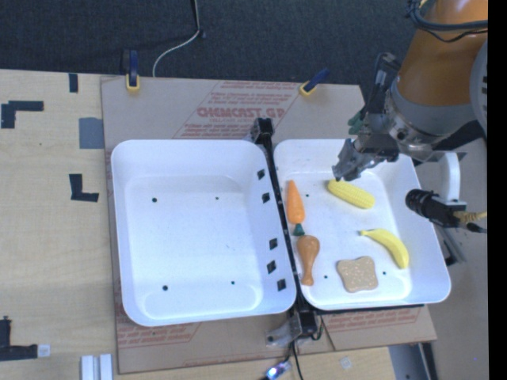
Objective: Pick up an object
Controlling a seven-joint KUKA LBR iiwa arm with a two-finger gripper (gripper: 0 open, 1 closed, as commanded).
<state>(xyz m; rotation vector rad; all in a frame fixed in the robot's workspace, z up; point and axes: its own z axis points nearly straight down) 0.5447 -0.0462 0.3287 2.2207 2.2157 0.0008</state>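
Camera view: we cannot tell the gripper's [346, 172] state; hovering off the corn cob's [351, 194] end, it may miss.

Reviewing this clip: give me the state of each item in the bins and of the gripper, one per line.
corn cob: lying in the right bin, gripper just above its left end
carrot: lying flat by the divider
drumstick: lying flat
bread slice: lying flat
banana: lying flat
gripper: lowered over the corn cob
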